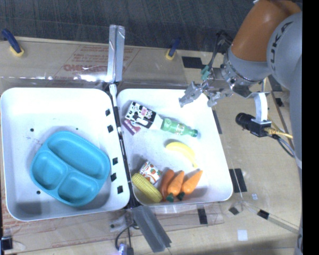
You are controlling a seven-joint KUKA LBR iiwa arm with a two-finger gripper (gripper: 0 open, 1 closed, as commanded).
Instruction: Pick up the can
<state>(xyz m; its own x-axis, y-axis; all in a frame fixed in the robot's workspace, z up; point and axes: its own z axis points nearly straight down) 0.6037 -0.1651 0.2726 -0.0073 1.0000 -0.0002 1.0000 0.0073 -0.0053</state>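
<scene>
We see a surface point(255, 158) covered with light brown board, with black tape marks and blue clamps point(13, 42) at its far edge; beyond it the floor point(149, 9) is dark grey. Two shallow white bins stand side by side on it. The left bin point(10, 110) holds a blue divided tray point(69, 166). The right bin point(215, 158) holds a green bottle point(178, 127), a black and white patterned carton point(138, 117), a banana point(182, 151), a corn cob point(146, 188), two carrots point(181, 183) and the can point(150, 171). The can is small, white with red and orange print, and it lies tilted near the front of the right bin, touching the corn cob and just beside the carrots. The tool point(194, 95) hangs above the far right corner of the right bin, well apart from the can; its fingers stand a little apart and hold nothing.
</scene>
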